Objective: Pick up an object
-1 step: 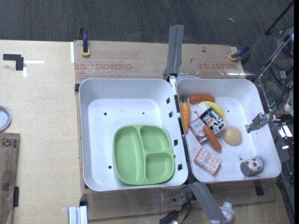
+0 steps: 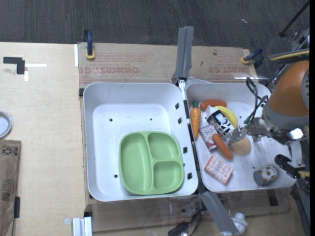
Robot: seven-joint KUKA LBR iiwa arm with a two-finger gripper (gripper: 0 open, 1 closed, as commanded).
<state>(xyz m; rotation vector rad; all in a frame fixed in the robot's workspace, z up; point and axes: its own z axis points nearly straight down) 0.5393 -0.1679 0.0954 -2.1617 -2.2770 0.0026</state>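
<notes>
Clutter fills the right bin (image 2: pixel 256 95): a carrot (image 2: pixel 195 121), a banana (image 2: pixel 227 116), a sausage (image 2: pixel 222 146), a pink packet (image 2: pixel 218 169) and a small tan round object (image 2: pixel 241 146) lie close together, so we judge any pick needs a narrow entry. Our gripper (image 2: pixel 247 130) sits low, just beside the tan object; whether it grips anything we cannot tell. The green divided plate (image 2: pixel 151 162) lies alone in the left bin (image 2: pixel 98 132)

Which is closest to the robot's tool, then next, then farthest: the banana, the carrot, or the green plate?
Counting from the tool in the right bin:
1. Banana, just to its left in the picture.
2. Carrot, by that bin's left wall.
3. Green plate, over in the left bin.
</notes>
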